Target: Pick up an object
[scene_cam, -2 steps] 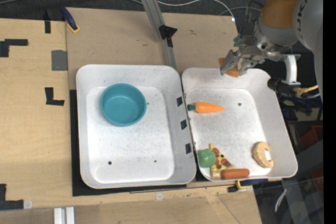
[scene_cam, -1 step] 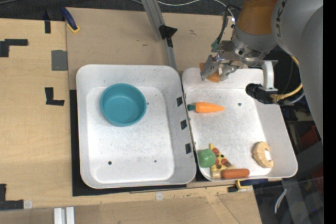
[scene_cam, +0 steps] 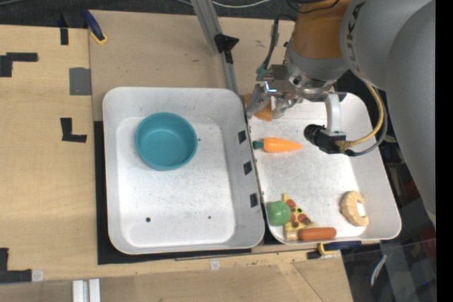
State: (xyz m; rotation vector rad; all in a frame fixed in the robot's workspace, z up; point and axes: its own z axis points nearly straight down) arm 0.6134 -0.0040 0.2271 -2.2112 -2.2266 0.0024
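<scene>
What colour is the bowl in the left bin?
The bowl is teal blue, as the camera view shows.

The orange plastic carrot lies in the right-hand shallow white bin, toward its far left part, with the gripper just behind it near the bin's far left corner. Nearer the camera than the carrot, along the bin's front edge, lie a green round toy, a red sausage-shaped toy and, further right, a tan bread-like piece. Left of the carrot, across the divide, a teal round bowl sits in the left-hand shallow white bin, and both bins rest on the tabletop.
</scene>
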